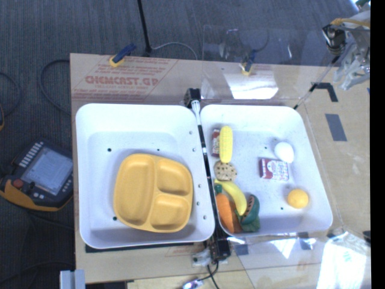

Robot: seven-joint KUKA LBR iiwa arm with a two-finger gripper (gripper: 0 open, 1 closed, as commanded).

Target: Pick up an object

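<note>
Two shallow white bins: left bin (pixel 90 161) with yellow divided plastic tray (pixel 153 192); right bin (pixel 304 137) with yellow corn cob (pixel 225 143) at 11 o'clock, white egg (pixel 284 152), orange round fruit (pixel 298 198) at 4 o'clock. Gripper (pixel 352 53) up at 1 o'clock; grip unclear.

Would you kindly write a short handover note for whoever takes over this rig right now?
Hand: raised at the upper right, outside both bins, holding nothing visible; finger state unclear.
Right bin: corn cob, cookie, banana, carrot and a green item bunched along its left wall; white egg, red-and-white carton and orange lie apart to the right.
Left bin: yellow divided tray.
Done: nothing picked yet.
Left: choose an object and grasp it; the egg, carton or orange look least crowded.
</note>
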